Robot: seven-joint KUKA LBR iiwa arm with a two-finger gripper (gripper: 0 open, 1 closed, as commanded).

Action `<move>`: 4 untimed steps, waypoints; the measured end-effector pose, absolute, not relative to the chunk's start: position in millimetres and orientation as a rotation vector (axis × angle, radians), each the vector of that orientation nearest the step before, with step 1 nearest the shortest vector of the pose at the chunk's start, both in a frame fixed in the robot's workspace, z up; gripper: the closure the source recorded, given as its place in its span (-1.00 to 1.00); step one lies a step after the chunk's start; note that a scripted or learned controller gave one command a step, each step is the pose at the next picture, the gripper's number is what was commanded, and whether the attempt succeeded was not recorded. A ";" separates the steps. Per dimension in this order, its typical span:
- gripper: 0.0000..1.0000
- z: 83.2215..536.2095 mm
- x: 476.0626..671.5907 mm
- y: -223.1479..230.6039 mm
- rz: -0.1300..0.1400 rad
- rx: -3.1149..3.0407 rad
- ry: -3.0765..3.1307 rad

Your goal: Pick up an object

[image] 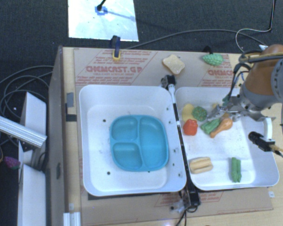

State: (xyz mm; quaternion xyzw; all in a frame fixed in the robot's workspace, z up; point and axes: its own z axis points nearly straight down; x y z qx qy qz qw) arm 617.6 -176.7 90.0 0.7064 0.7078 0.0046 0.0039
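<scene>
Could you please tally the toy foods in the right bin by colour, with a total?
Green: 3 — broccoli, pea pod, long green vegetable
Yellow: 1 — yellow piece
Red: 1 — red pepper
Orange: 1 — drumstick
Tan: 1 — hot dog bun
Total: 7

- You're looking at two bins (132, 95) of smooth, slightly glossy white plastic.
- The blue divided tray (139, 142), centre frame, looks like shiny moulded plastic.
- Your bench top (132, 65) reads as matt printed cardboard.
- The floor (28, 27), upper left, looks like rough dark carpet.
</scene>
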 end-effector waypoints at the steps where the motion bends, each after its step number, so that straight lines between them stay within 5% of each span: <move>1: 1.00 102.6 620.0 -177.0 0.021 2.207 2.214; 2: 1.00 84.1 550.1 -168.4 0.000 2.221 2.222; 3: 1.00 145.0 551.6 -119.1 0.004 2.215 2.225; 4: -1.00 144.3 550.9 -119.9 0.002 2.217 2.224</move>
